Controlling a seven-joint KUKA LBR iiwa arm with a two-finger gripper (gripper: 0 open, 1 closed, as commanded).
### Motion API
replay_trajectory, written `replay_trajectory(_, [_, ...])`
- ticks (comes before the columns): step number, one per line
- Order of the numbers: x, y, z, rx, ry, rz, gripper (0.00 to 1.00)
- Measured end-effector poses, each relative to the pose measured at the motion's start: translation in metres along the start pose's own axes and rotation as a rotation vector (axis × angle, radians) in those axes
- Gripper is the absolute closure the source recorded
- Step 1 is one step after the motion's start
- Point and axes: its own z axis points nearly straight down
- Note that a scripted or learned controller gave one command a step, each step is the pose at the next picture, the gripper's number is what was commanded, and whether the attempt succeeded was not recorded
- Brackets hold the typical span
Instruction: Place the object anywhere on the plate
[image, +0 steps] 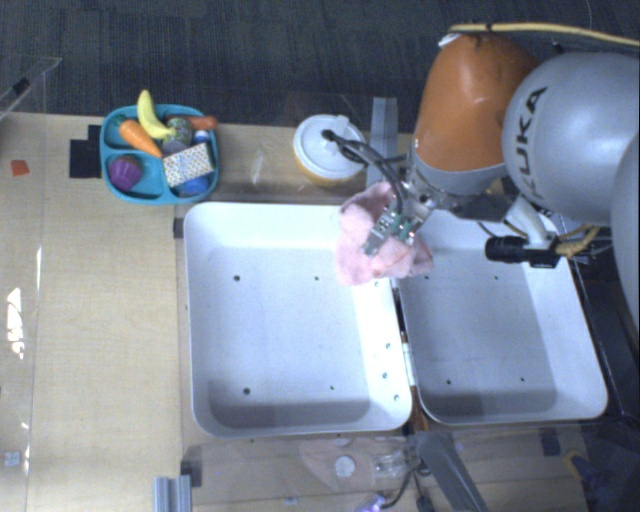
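Note:
A pink, soft, crumpled object (358, 258) hangs over the rim between the two white bins, near their far ends. My gripper (386, 232) comes down from the orange-banded wrist and its fingers are buried in the top of this pink object, shut on it. The blue divided plate (107, 162) stands on the bench at the far left, beyond the left bin. It carries toy food: a banana (151, 117), a carrot (138, 138), a purple piece (126, 172) and a patterned block (189, 163). The plate lies well to the left of my gripper.
The left bin (280, 330) and the right bin (500, 340) lie side by side below the gripper. A yellow bowl with a white lid (322, 148) stands behind the left bin, between the plate and the arm. A black patch (84, 156) lies left of the plate.

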Motion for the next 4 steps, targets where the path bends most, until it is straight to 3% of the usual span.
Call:
replay_trajectory(1, [0.034, 0.026, 0.002, -0.002, 0.000, -0.400, 1.00])
replay_trajectory(2, [0.075, 0.063, -0.005, -0.004, -0.001, -0.713, 1.00])
replay_trajectory(3, [0.110, 0.101, 0.003, -0.003, -0.001, -0.717, 1.00])
replay_trajectory(4, [0.110, 0.101, 0.003, -0.004, -0.001, -0.716, 0.00])
